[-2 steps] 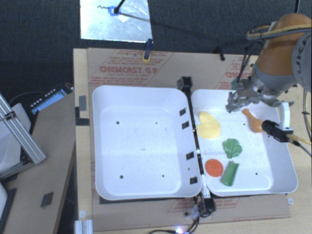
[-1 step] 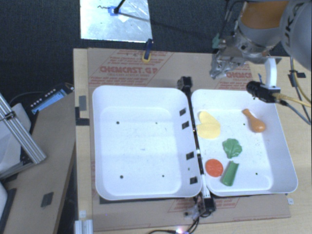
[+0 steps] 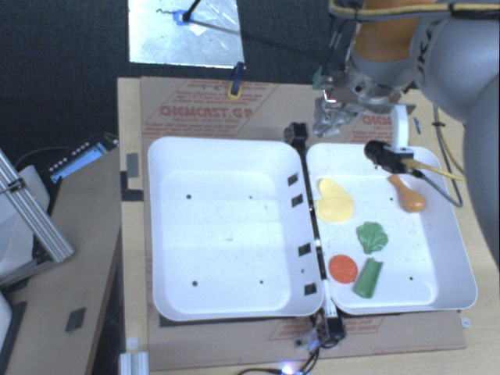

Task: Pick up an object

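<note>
The right bin (image 3: 449, 244) holds several toy foods: a yellow flat piece (image 3: 334, 201), a tan drumstick-like piece (image 3: 408, 194), a green broccoli (image 3: 372, 236), a red-orange round piece (image 3: 343, 268) and a green stick (image 3: 367, 278). My gripper (image 3: 332, 120) hangs above the far edge of the bench, just beyond the right bin's back left corner. Nothing shows between its fingers, and it is well away from all the pieces.
The left bin (image 3: 168, 201) lies beside the right one, with black clips along the shared divider (image 3: 311, 209). The grey arm with the orange band (image 3: 406, 6) fills the upper right. A shiny metal sheet (image 3: 186, 22) lies behind the bench.
</note>
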